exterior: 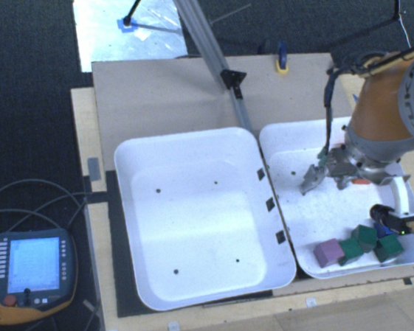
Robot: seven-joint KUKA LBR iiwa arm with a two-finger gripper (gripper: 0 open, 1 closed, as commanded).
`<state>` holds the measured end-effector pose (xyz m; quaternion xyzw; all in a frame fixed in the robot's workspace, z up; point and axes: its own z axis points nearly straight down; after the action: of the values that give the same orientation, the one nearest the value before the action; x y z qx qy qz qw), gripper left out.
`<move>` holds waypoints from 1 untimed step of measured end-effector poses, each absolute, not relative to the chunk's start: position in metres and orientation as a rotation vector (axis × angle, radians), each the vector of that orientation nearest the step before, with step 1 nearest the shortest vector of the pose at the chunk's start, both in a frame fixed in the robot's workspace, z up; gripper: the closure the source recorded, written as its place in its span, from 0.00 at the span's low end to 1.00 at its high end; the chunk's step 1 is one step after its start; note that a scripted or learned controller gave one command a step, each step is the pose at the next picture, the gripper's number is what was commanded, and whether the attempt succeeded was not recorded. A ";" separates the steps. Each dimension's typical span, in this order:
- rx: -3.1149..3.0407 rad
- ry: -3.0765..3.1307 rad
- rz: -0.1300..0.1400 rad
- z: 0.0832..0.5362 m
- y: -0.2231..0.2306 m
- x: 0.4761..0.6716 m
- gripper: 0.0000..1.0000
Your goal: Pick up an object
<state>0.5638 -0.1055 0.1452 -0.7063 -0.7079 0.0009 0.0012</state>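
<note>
My gripper [324, 185] hangs over the middle of the right bin [286, 144], open, with nothing between its fingers. Bare white floor lies under it. The objects lie apart from it in the bin's front right corner: a purple block [326, 252], a green block [364, 237] beside it, another green block [389, 250] further right, and a small blue piece [384, 232] between the green ones. A small red-orange patch [359, 180] shows under the wrist; what it is I cannot tell.
The left bin [135, 158] sits alongside, across a shared rim with black clips [270, 204]. A grey pole [207, 38] slants over the back of the bench. A teach pendant [30, 274] lies on the floor at the left.
</note>
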 end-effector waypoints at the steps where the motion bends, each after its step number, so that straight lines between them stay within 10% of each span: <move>1: -2.218 -2.228 -0.005 0.159 -0.106 0.566 1.00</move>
<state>0.5658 -0.1056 0.1586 -0.7055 -0.7087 -0.0017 -0.0013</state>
